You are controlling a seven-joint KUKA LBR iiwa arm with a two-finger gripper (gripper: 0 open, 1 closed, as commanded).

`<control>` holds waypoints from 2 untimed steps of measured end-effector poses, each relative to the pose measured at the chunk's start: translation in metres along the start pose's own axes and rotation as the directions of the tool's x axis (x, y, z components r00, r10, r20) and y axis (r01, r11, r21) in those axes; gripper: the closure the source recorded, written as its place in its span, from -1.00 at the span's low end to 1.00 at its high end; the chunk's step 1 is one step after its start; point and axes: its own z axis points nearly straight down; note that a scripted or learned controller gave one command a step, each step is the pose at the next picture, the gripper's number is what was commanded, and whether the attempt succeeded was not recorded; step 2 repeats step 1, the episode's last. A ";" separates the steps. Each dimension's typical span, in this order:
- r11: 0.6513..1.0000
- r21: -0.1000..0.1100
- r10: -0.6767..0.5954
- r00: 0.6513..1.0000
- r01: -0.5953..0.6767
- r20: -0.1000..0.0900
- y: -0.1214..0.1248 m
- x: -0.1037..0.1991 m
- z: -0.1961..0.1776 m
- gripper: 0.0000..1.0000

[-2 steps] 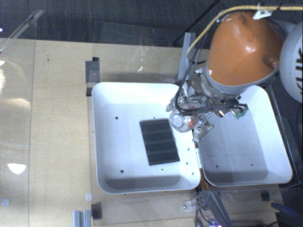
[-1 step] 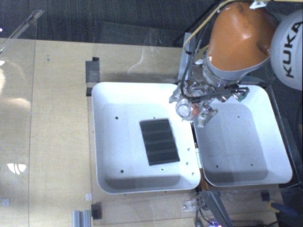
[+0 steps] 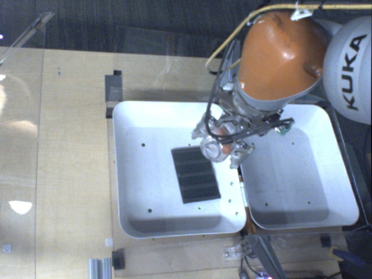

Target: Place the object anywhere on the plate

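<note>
Counting two white bins: left bin (image 3: 131,156), right bin (image 3: 314,173), side by side on pale wood table (image 3: 64,156). One dark ribbed plate (image 3: 195,174) flat in left bin. One arm (image 3: 279,51); jaws hanging over the seam between bins, state unclear. Object not made out. Dark carpet (image 3: 116,4) beyond table.

Single overhead camera, slanted over both bins (image 3: 174,228)

A dark, ribbed rectangular plate (image 3: 196,174) is lying flat on the floor of the left white bin (image 3: 133,156), turned slightly askew to the bin's walls and sitting toward its right half. The object itself is proving impossible to pick out.
</note>
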 end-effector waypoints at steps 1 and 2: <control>1.000 0.000 0.000 1.000 0.000 0.000 0.000 0.000 0.000 -1.00; 1.000 0.000 0.000 1.000 0.000 0.000 0.000 0.000 0.000 -1.00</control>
